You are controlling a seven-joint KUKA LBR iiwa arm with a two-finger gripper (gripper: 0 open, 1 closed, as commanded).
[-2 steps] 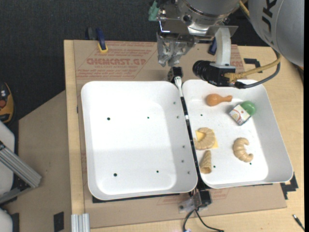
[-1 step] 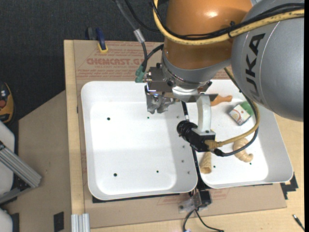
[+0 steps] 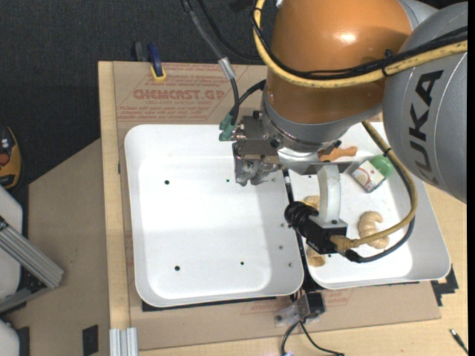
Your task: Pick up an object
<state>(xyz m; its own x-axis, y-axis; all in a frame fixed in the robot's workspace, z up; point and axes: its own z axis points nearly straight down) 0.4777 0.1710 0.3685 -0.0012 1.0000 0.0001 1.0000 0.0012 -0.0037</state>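
Though near, the croissant lies beside the claw.

The arm's orange band is glossy, throwing bright glints; its grey shell looks smooth and painted. Both white bins seem matt plastic. The surface appears to be printed brown paper or card.
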